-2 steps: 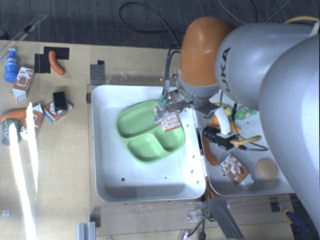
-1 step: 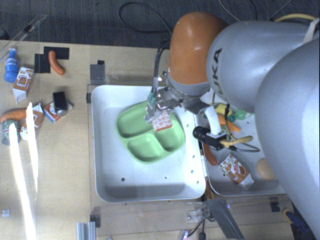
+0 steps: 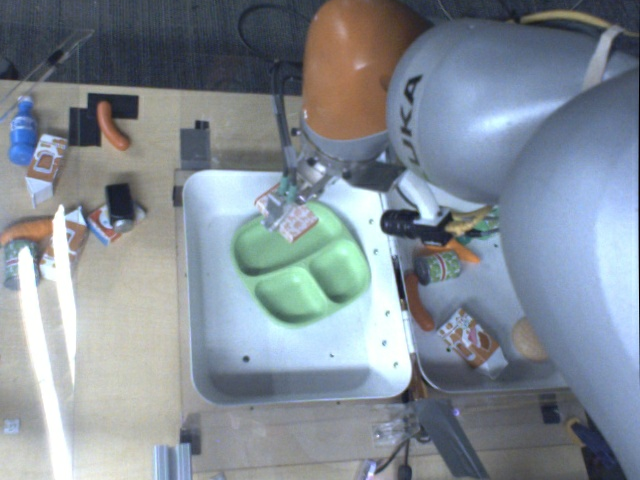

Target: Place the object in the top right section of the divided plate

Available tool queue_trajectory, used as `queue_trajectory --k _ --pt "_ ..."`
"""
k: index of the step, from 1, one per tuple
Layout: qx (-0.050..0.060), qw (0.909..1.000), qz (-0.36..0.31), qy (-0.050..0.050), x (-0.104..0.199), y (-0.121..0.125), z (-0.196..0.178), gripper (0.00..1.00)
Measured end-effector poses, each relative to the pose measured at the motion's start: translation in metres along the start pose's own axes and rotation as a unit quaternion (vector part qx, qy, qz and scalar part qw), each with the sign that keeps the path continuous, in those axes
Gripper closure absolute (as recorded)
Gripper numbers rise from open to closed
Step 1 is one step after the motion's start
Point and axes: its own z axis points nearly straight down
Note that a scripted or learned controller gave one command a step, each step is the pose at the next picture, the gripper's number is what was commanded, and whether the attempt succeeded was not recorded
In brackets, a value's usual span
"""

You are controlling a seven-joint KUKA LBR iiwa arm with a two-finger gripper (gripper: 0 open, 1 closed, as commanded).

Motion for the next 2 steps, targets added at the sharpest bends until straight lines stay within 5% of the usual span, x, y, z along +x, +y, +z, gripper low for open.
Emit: queue_trajectory --k 1,2 --pt "0.001 0.9988 -0.049 0.0 -0.02 -0.074 0.009 1.0" --pt "0.0 0.987 -0.161 -0.001 -0.013 -0.115 -0.052 1.0"
